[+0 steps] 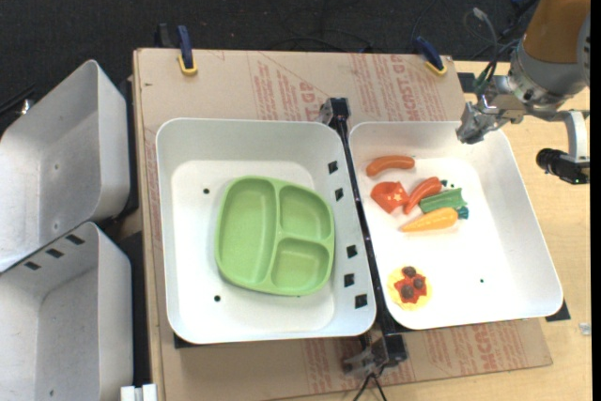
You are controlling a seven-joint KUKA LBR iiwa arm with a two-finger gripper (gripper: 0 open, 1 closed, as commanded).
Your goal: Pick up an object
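Lying crosswise, carrot (431, 221), tip pointing left

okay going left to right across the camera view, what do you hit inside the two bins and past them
Green divided tray in the left bin → red pepper piece → pizza slice toy → carrot in the right bin → tool at the right bin's far corner.

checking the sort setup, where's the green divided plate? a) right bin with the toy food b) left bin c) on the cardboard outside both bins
b: the green divided plate lies flat in the left bin, while the toy food sits in the right bin.
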